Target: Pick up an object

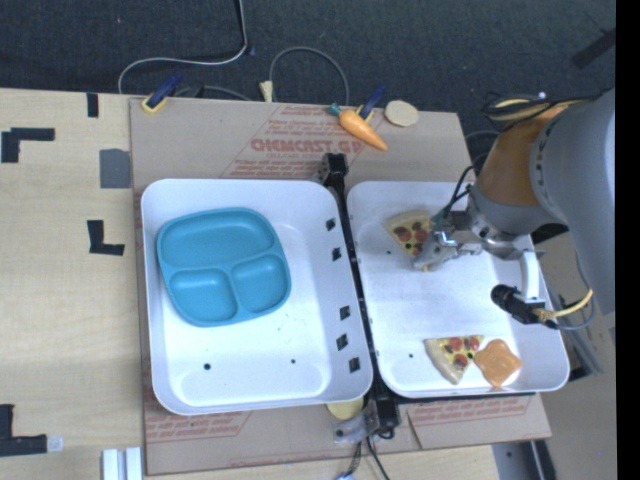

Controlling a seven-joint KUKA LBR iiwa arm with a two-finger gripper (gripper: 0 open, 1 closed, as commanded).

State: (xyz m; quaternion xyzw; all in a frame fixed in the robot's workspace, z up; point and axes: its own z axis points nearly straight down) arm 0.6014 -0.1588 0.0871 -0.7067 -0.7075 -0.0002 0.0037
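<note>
Metal gripper (432, 251) is low in the right bin (440, 318), right beside a pizza slice (409, 233); whether its fingers are apart or together I cannot tell. A second pizza slice (449, 354) and an orange piece (497, 362) touch near the front wall. A blue divided plate (224, 265) fills the left bin (180, 368). A toy carrot (361, 128) lies behind both bins.

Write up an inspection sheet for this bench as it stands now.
Surface: cardboard-topped bench bearing a left bin and a right bin.
Job's things: pizza slice at the right bin's top; second pizza slice beside an orange pastry at its bottom.
Clutter: blue divided tray in the left bin; toy carrot and tan disc behind the bins.
Grippers: end effector right beside the upper slice; grasp unclear.
Cables: white cable looping behind the bench.
Surroundings: dark carpet.
</note>
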